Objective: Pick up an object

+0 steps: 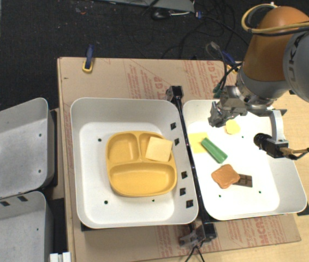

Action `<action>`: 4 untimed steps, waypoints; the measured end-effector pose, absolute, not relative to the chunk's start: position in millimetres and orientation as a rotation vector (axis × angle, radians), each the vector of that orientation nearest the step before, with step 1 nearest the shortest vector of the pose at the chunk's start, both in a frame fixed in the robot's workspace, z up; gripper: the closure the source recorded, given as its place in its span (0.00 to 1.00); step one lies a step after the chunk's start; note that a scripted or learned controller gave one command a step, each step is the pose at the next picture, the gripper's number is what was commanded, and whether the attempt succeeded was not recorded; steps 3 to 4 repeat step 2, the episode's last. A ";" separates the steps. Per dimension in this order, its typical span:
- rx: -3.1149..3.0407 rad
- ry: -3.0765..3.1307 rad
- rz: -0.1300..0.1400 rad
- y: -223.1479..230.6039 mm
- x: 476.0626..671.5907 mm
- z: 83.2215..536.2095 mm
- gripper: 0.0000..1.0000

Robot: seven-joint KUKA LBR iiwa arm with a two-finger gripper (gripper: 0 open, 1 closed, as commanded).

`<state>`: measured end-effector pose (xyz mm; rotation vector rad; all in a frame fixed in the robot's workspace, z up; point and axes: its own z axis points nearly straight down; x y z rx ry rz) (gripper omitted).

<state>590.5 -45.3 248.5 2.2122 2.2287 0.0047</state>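
While gripper [220,117] hangs over right bin [285,190], fingers' state unclear
Small yellow piece [232,127] just beside it; green block [214,150] nearby

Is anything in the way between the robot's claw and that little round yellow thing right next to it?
Nothing visible is. The gripper hangs over the right bin, and the small round yellow piece lies just beside it with bare bin floor between them. The green block and toast-shaped piece lie farther down, off that path.

arm [285,42] cut off at right edge; jaws' state unclear.
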 end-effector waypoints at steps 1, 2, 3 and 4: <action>2.212 2.228 0.005 4.0 607.7 254.8 1.00; 2.213 2.228 0.005 59.5 628.6 255.8 1.00; 2.213 2.228 0.005 59.5 628.6 255.8 1.00; 2.213 2.228 0.005 59.5 628.6 255.8 1.00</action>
